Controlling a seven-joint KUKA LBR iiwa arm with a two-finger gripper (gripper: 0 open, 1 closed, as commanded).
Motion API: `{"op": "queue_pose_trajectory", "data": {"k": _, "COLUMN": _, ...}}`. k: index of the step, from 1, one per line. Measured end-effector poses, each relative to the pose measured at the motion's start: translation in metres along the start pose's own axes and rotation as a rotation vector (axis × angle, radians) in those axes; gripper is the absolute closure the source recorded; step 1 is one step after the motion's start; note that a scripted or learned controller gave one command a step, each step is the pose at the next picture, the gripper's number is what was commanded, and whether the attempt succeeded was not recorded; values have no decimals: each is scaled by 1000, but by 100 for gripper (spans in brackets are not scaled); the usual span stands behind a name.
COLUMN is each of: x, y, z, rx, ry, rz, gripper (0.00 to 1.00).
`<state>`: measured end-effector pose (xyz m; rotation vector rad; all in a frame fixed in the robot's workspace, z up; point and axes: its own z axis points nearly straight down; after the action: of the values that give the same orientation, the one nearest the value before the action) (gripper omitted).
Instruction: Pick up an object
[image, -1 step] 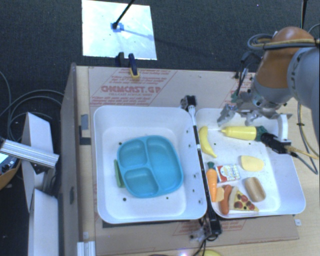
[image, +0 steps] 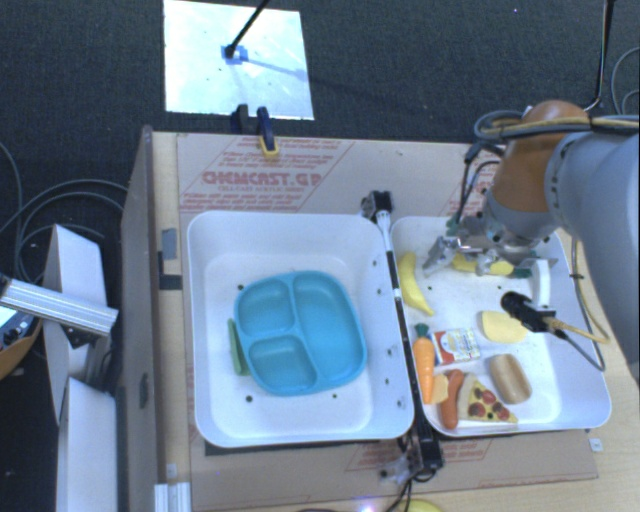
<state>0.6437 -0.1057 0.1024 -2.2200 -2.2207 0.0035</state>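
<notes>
While the arm reached over the right bin's far end, its gripper hung above a yellow piece; finger spacing was unclear, and nothing appeared lifted.

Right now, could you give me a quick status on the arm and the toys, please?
Tool low in right bin, over a yellow toy. Nothing seen held. Banana and carrot lie nearby.

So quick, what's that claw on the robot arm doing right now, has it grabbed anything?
Gripper: low in the right white bin, over a small yellow toy piece; whether it is open or closed cannot be told.
</notes>
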Motion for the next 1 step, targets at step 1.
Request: {"op": "queue_pose_trajectory", "data": {"k": 1, "x": -12, "y": 15, "z": 25, "rx": 50, "ry": 10, "rz": 9, "gripper": 0}}
